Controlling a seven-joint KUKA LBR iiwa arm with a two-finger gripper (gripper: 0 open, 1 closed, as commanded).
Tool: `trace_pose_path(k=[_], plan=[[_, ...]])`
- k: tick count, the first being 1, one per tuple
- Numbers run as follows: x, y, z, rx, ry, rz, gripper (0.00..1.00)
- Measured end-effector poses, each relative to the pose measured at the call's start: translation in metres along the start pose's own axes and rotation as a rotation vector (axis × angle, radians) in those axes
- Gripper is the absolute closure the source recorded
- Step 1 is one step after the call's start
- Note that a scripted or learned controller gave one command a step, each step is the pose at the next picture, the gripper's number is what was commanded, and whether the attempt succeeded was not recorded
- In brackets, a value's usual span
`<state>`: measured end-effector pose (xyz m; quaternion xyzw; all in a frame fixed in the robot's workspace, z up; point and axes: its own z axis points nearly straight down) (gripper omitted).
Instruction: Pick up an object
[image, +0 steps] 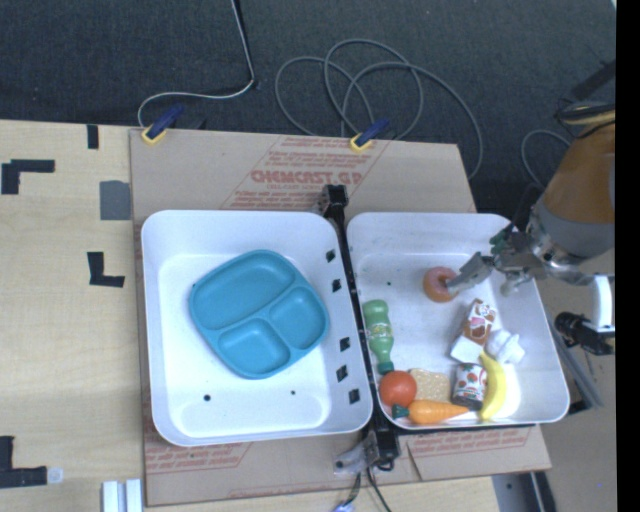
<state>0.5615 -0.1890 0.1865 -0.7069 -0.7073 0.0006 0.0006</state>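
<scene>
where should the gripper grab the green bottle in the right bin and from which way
Grip the green bottle across its body, near the middle, coming straight down from above. It lies flat on the floor of the right bin, its long axis running roughly front to back, so fingers closing across its narrow width should fit. There is bare floor on both sides; the tomato crowds only its near end.

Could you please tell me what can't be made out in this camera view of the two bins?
- End effector: too small and blurred to tell whether its fingers are open or shut.
- Donut: a finger crosses its right edge; contact unclear.
- Cartons: labels too small to read.
- Arm: cut off by the right edge.
- Cracker: partly hidden behind the tomato and carrot.
</scene>
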Motion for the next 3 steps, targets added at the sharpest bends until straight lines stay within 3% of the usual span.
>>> trace_pose_path(k=[1, 2, 3], plan=[[0.041, 0.037, 0.093, -0.002, -0.002, 0.0, 0.0], [0.064, 0.108, 0.101, -0.005, -0.001, -0.002, 0.0], [0.063, 0.108, 0.091, -0.004, -0.004, -0.003, 1.0]])
